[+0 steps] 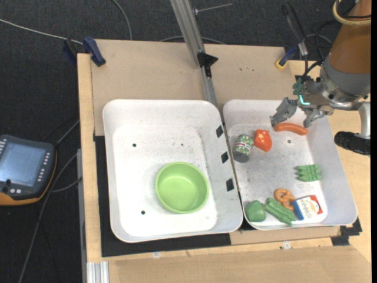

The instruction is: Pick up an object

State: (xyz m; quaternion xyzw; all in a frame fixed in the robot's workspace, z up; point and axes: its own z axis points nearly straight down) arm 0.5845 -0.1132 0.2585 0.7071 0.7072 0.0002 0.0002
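Note:
My gripper [296, 118] hangs over the far part of the right bin [336, 175], its fingers spread open. Just below the fingertips an orange sausage-shaped piece [291, 128] lies on the bin floor; it is not gripped. A red pepper-like toy [263, 140] and a small grey-green can [242, 148] sit a little to the left of it. Further forward are a green ridged piece [308, 172], a pretzel [284, 196], a green pod [280, 211], a round green toy [255, 211] and a white and red carton [308, 207].
The left bin [129, 134] holds a green bowl [182, 187] near its front right. A metal pole [188, 22] slants across the back of the bench. A handheld pendant [23, 167] lies at the far left, off the bench.

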